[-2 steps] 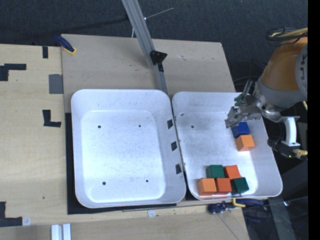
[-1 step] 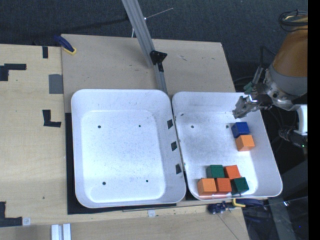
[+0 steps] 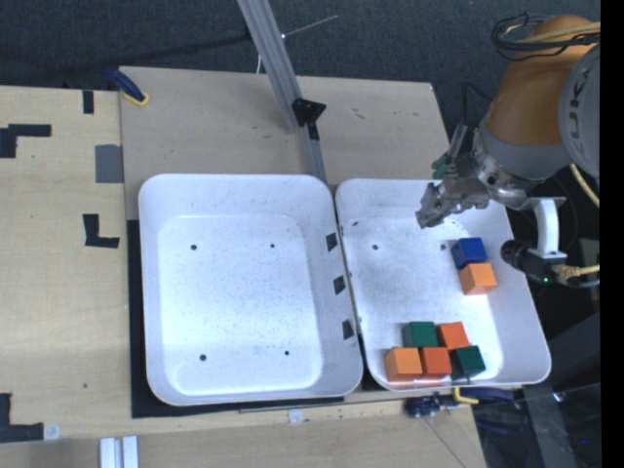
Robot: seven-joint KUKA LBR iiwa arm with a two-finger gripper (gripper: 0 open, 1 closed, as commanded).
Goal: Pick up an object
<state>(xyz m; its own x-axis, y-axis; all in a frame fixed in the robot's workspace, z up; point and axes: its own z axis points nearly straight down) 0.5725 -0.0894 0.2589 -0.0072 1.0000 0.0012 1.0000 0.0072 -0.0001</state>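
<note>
My gripper [image 3: 432, 214] hangs over the far part of the right bin [image 3: 390, 261], reaching in from the right side of the bench [image 3: 214, 115]. Whether it is open or closed, I cannot tell from this angle, and I see nothing held in it.

Just beyond it toward the bin's right wall lie a blue block [image 3: 469, 251] and, touching its near side, an orange block [image 3: 478, 278]. At the bin's near edge sits a tight cluster: a green block [image 3: 421, 333] and an orange-red block [image 3: 453, 335] behind, with an orange block at the left [image 3: 403, 362], another orange one [image 3: 436, 361] and a dark green block [image 3: 469, 361] in front.

The left bin [image 3: 239, 281] lies alongside, the two rims touching. A grey metal bar [image 3: 278, 61] slants across the bench behind the bins.
</note>
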